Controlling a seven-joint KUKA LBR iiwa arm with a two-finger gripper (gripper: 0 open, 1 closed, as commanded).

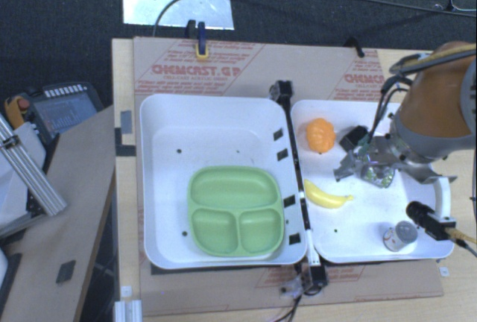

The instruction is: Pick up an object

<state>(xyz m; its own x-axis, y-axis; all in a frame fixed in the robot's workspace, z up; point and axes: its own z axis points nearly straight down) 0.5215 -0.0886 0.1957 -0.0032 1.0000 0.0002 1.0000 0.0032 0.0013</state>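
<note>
Gripper (363, 164) hovers low in right bin (358, 252); its opening cannot be told. Near it: one orange (321, 136), one banana (326, 197).

"CHEMCAST GP" printed on brown board (197, 68)
</note>
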